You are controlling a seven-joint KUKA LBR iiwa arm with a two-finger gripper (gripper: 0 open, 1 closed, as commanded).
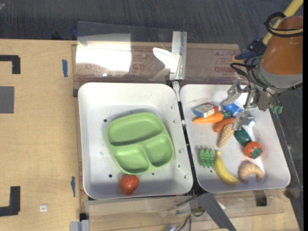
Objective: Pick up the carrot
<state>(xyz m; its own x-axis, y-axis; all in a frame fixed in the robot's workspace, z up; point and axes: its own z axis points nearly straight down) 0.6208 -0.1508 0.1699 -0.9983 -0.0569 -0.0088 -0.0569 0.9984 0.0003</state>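
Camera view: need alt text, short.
The gripper hangs over the right bin, just right of the carrot, which lies among toy foods including a banana, croissant and tomato. The left bin holds a green divided plate and a red fruit.

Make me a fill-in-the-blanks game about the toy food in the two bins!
1. The carrot lies in the ____ bin.
2. The divided plate in the left bin is colored ____.
3. The yellow fruit beside the croissant is a ____.
4. The gripper hangs over the ____ bin.

Missing words: right; green; banana; right
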